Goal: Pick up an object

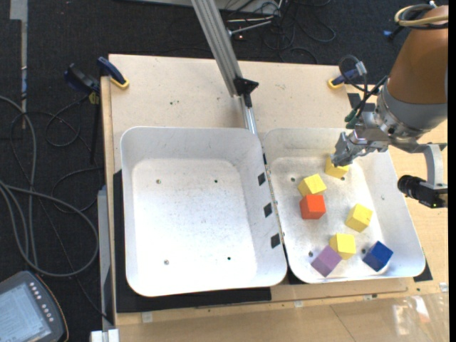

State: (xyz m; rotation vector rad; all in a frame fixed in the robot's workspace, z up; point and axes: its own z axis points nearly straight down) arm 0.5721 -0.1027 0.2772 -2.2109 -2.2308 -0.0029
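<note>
My gripper (345,152) hangs over the back of the right bin (399,212). Directly below its tip, partly hidden by it, sits a yellow block (335,169). Whether the two touch is unclear. Further forward in that bin lie another yellow block (312,184) and an orange-red block (312,206) pressed close together. A third yellow block (359,217) rests to the right. Near the front are a yellow block (344,244), a purple block (326,261) and a blue block (377,256).
The left bin (135,191) stands beside the right one, with black clips along the shared wall. A slanted metal pole (217,38) reaches down to the bins' back junction. Blue-and-yellow clamps (112,72) sit at the board's back corners.
</note>
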